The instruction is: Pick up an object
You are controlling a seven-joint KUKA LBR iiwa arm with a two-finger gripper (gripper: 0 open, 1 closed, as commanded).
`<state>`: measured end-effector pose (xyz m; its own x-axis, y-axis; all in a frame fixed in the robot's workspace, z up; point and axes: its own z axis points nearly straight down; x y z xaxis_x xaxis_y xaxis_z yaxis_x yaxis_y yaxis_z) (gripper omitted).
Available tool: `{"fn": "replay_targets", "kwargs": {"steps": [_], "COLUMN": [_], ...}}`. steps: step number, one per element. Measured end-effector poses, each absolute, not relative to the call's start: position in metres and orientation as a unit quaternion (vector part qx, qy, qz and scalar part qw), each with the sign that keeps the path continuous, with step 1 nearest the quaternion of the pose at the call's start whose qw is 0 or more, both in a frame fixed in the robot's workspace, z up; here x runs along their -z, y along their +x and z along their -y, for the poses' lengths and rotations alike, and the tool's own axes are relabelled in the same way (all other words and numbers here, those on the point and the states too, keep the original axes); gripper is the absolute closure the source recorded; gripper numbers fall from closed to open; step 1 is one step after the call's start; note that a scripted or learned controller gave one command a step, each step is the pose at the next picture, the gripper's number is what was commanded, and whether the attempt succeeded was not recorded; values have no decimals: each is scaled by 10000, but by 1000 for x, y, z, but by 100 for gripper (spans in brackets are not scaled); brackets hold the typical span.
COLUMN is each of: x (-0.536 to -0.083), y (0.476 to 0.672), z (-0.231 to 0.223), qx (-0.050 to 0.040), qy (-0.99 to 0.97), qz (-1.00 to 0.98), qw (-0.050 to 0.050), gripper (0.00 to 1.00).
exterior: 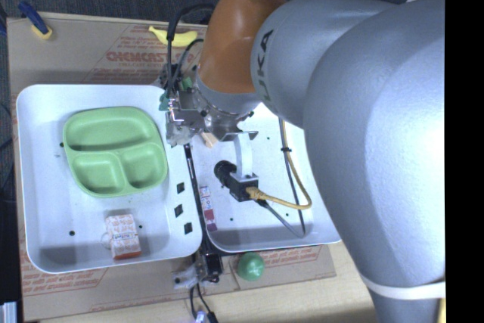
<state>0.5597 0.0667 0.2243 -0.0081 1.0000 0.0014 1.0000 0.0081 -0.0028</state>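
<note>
The grey arm point(355, 110) covers most of the right bin point(265, 242), its orange band point(231, 38) hanging above the divide between the two bins, and the gripper point(198, 134) sits low beneath the wrist near the top of that divide; whether it is spread wide, drawn narrow or carrying anything cannot be told, since the wrist body hides its working end. In the left bin point(30, 163) the biggest candidate is the green divided tray point(113, 149), lying flat in the upper middle; it looks like stiff moulded plastic, light but broad, smooth and likely slippery, so the best hold would probably be across its raised outer rim or one of the inner dividing ridges, not the wide flat body. Smaller is the small packet point(123, 236) near the front edge of the same bin, well apart from the tray; it appears light and slightly soft, with a printed wrapper that may crumple, and it should suit a pinch across its short sides. Smallest is the green ball point(250, 266), resting outside the bins on the cardboard base point(113, 53) just in front of the right bin; round and smooth, it would probably roll away from an off-centre squeeze.
</note>
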Motion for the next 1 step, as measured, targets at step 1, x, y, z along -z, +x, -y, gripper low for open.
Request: {"fn": "replay_targets", "kwargs": {"steps": [1], "x": [-233], "y": [495], "z": [-92], "qx": [-14], "qy": [-7040], "qz": [7102], "qw": [9], "gripper": [100]}}
